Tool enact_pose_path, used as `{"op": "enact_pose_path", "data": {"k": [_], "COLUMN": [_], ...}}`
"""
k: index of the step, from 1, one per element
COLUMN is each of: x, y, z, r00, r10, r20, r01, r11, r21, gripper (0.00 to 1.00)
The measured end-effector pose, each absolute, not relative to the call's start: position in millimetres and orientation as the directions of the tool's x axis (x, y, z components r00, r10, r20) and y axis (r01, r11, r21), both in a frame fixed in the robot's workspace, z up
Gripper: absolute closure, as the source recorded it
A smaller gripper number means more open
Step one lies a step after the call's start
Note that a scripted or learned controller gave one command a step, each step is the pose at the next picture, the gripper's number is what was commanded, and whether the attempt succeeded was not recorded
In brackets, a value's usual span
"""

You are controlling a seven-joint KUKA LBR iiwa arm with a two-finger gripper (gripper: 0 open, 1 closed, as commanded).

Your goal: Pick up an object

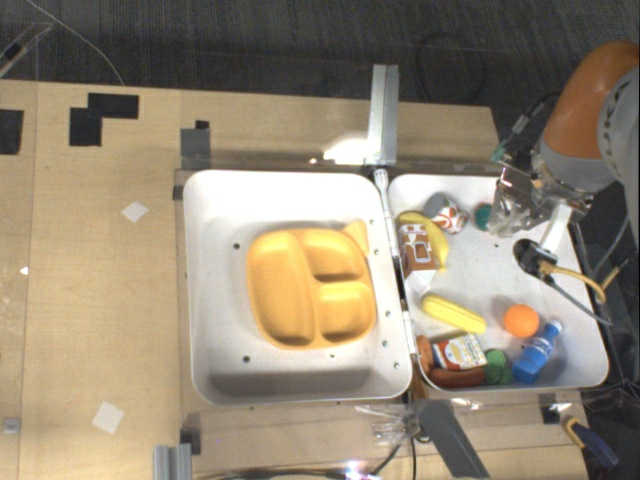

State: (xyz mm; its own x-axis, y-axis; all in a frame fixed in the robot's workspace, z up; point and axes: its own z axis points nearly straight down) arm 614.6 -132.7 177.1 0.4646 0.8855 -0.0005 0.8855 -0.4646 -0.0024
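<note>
My gripper (511, 216) hangs over the far right part of the right bin (590, 368), next to a small teal object (483, 214). Just left of that lies a grey and red can (446, 213). A banana (432, 230) rests against a brown packet (419, 249) by the bin's left wall. Toward the front lie a yellow corn-like piece (453, 314), an orange ball (520, 321), a blue bottle (536, 352), a red and white packet (457, 354) and a green object (497, 367). I see nothing between the fingers.
The left bin (215, 268) holds a yellow divided tray (305, 286). A metal post (384, 118) stands behind the wall between the two bins. Black markers (100, 114) lie on the wooden bench at the far left.
</note>
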Motion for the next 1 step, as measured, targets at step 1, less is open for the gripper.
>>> {"op": "enact_pose_path", "data": {"k": [1], "x": [616.3], "y": [-132.3], "z": [186.3], "r00": [0.461], "r10": [0.888], "r20": [0.000], "r01": [0.888], "r11": [-0.461], "r21": [-0.002], "gripper": [1.00]}}
